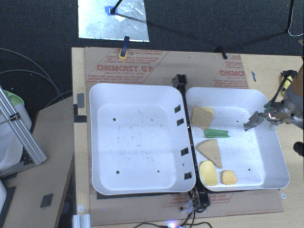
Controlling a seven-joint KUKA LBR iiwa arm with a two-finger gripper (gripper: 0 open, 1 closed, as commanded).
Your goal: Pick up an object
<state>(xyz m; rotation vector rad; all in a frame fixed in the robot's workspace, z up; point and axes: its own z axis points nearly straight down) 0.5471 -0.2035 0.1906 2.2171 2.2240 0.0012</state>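
Cardboard-covered bench (156,63) on dark carpet (38,23); gripper (251,121) hangs over the right bin (273,172), arm cut off, finger spread unreadable.

arm (294,103) cut off at right edge

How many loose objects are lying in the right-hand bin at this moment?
5, all in the right bin's left half: a tan piece at top, a green stick below it, a tan wedge, then a pale yellow lump and a small yellow piece at the bottom.
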